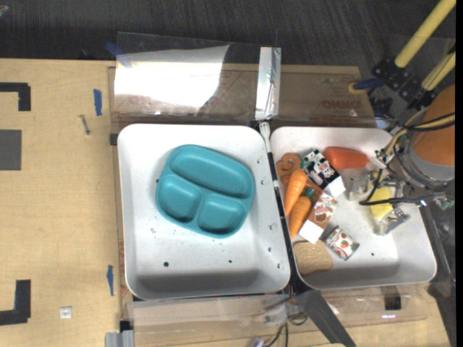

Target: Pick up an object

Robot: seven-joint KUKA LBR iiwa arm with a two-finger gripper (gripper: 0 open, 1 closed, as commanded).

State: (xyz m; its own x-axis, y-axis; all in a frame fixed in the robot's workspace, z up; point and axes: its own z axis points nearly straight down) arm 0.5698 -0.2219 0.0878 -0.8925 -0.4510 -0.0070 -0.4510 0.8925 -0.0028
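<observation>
The arm (434, 147) enters from 3 o'clock, its orange band at the frame's right edge. The claw (383, 197) sits low over the right bin (412, 266), toward that bin's 3 o'clock side. Its metal parts blur together with a yellow piece (381, 210); whether it is open or closed, and whether it has hold of anything, cannot be told.

Right bin contents: two carrots (296, 194) lie against the wall at 9 o'clock. An orange-red item (346, 157) lies at 12 o'clock. A black-and-white patterned piece (317, 166) sits between the carrots and that item. Small printed packets (340, 243) lie near 6 o'clock, with a tan round disc (312, 259) at 7 o'clock.

The left bin (145, 251) holds a teal divided plate (205, 189), central. Both bins rest on the surface (51, 215).
</observation>
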